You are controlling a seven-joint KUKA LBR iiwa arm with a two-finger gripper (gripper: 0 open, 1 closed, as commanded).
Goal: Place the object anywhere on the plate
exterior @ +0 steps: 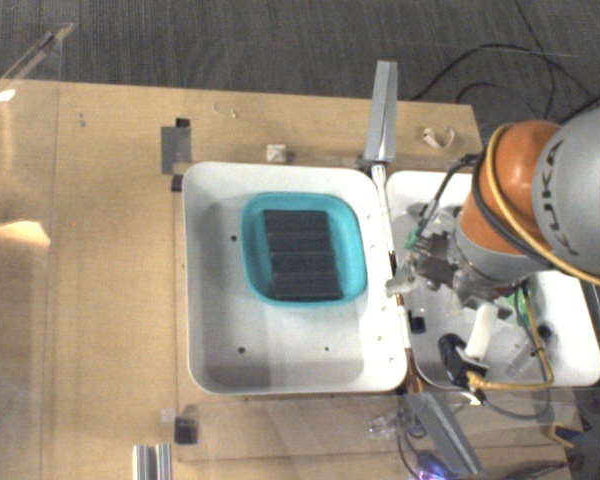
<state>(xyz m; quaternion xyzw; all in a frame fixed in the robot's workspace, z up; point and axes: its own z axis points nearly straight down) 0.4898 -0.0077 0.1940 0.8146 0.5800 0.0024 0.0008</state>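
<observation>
Gripper [435, 268] hangs low over the right bin [570, 363], its grip impossible to judge and the object not discernible beneath the arm [540, 198], so the pickup step seems in hand, with a carry leftward to the teal plate [352, 258] required next.

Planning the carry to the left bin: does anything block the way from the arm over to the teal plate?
The raised wall between the two bins lies across the way from the arm over the right bin to the teal plate, which already bears a dark ridged block.
</observation>
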